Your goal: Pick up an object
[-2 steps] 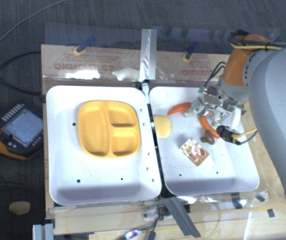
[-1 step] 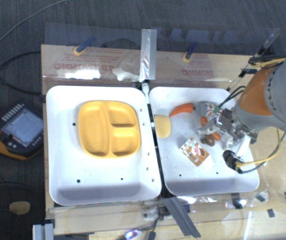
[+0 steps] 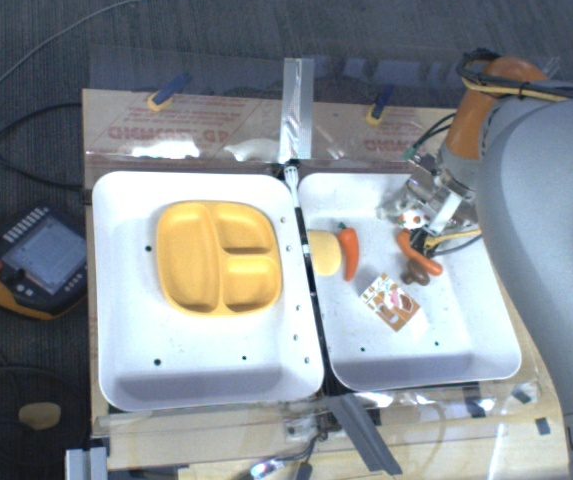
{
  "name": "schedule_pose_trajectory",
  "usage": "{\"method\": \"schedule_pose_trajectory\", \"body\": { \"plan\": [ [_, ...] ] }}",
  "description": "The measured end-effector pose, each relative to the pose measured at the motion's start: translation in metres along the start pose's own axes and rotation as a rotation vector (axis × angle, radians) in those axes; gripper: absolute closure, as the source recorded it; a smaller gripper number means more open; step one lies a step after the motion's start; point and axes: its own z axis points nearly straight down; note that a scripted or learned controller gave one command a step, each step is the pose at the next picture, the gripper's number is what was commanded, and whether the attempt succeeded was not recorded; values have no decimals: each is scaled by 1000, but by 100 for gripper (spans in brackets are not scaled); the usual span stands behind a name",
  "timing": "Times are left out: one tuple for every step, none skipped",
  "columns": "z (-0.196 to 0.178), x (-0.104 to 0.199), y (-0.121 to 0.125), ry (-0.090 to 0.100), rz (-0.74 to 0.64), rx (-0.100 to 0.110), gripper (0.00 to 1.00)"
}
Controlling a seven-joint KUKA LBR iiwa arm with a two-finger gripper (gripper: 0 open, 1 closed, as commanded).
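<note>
Over the right white bin, near its upper right corner, the two-finger gripper hangs low; can't tell its state. Just below it lies an orange sausage-shaped toy, contact unclear. Orange plastic carrot sits beside a pale yellow round piece at the bin's left wall. Small printed packet lies mid-bin. Left white bin holds a yellow compartment tray.

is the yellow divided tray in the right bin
No, the yellow divided tray lies in the left bin, while the right bin holds the carrot.
</note>
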Motion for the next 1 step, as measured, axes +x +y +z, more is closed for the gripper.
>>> {"method": "schedule_pose_trajectory", "body": {
  "plan": [
    [-9, 0, -1, -7, -1, 0, 100]
  ]
}}
